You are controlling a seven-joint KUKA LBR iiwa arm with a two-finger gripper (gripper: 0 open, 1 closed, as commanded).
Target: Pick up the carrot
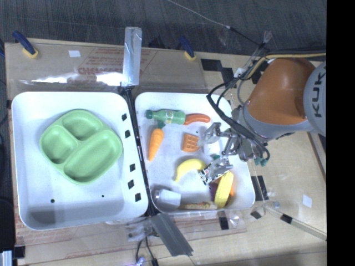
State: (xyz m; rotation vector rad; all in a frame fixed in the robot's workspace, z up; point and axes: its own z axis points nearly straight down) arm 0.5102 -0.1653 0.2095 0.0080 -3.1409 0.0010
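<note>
Carrot (156,143) lies at 9 o'clock in right bin (166,101), just below green bottle (166,116). Gripper (217,172) hovers at 4 o'clock nr yellow corn (224,187); can't tell its state.

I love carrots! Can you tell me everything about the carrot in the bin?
The carrot is a small orange toy, smooth like plastic, thick at the top end and tapering to a point at the bottom. It lies flat on the floor of the right bin, near its left wall, tilted slightly. Its thick end sits just below the green bottle; whether they touch is unclear. The pincer is away from it.
</note>
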